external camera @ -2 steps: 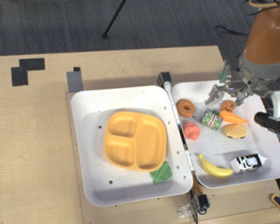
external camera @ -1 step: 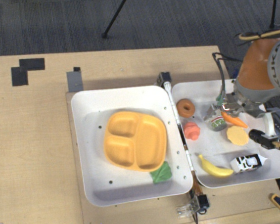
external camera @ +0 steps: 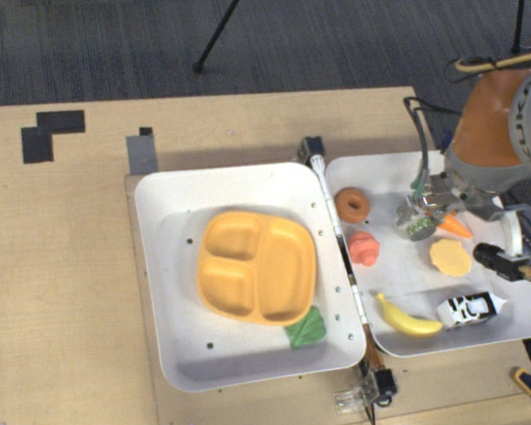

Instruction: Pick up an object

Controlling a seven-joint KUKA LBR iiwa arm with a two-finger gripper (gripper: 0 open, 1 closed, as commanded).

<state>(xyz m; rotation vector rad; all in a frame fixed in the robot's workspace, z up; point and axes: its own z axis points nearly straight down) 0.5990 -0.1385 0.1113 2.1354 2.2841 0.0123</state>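
A small dark-green, knobbly toy vegetable (external camera: pixel 421 226) is lying in the right-hand shallow white bin (external camera: pixel 384 171), touching an orange carrot-shaped wedge (external camera: pixel 454 226) and near a flat yellow disc (external camera: pixel 450 256). The metal two-finger gripper (external camera: pixel 423 207) is hovering right over it, and I cannot tell whether its fingers are apart or together. Crowding here is threatening a nudge or a double grab.

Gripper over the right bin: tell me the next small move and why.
Probably a short descent straight down. The gripper sits over a small green item in the right bin, with an orange carrot-like piece close beside it, so a vertical approach seems least likely to knock that neighbour.
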